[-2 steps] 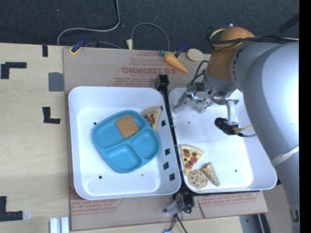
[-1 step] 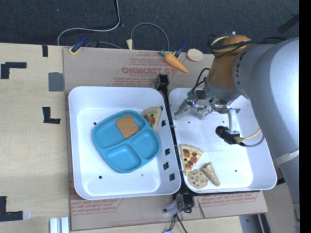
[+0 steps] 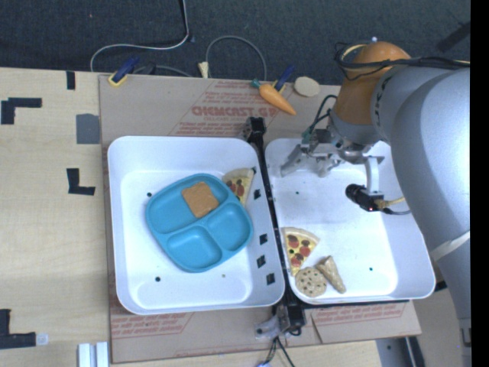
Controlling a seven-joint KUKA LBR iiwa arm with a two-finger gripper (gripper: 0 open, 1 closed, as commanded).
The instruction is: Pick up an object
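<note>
My gripper (image 3: 309, 162) hangs over the far end of the right bin (image 3: 382, 235), its fingers spread open with nothing between them. At that bin's near left lie a pizza slice (image 3: 299, 245), a round cookie (image 3: 310, 280) and a tan wedge (image 3: 333, 274), well apart from the gripper. In the left bin (image 3: 130, 205) a blue divided tray (image 3: 200, 228) carries a brown toast square (image 3: 201, 199). A second pizza slice (image 3: 240, 182) leans beside the tray, by the wall between the bins.
Beyond the bins, a toy carrot (image 3: 275, 98) and a small beige piece (image 3: 307, 86) rest on the cardboard. The grey arm (image 3: 435, 151) covers the right bin's far right side. Cables loop across the dark floor at the top.
</note>
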